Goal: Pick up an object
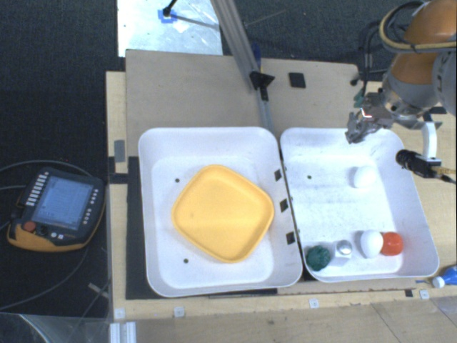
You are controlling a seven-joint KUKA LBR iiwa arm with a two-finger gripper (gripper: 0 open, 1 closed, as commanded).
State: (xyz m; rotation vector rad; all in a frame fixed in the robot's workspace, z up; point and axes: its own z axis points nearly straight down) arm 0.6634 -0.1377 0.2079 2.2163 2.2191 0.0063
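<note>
The gripper hangs over the right bin's far edge, near its far-right corner — whether it is open or closed, I cannot tell. A white ball lies just below it. Along the near edge: green ball, silver piece, white ball, orange ball. The left bin holds a yellow plate.

A pale tan, flat board surface carries two shallow white plastic bins side by side, their inner rims touching along the middle. The left bin sits nearer the board's centre; the right bin reaches toward its right edge. A small black square patch lies on the bare board behind the right bin
</note>
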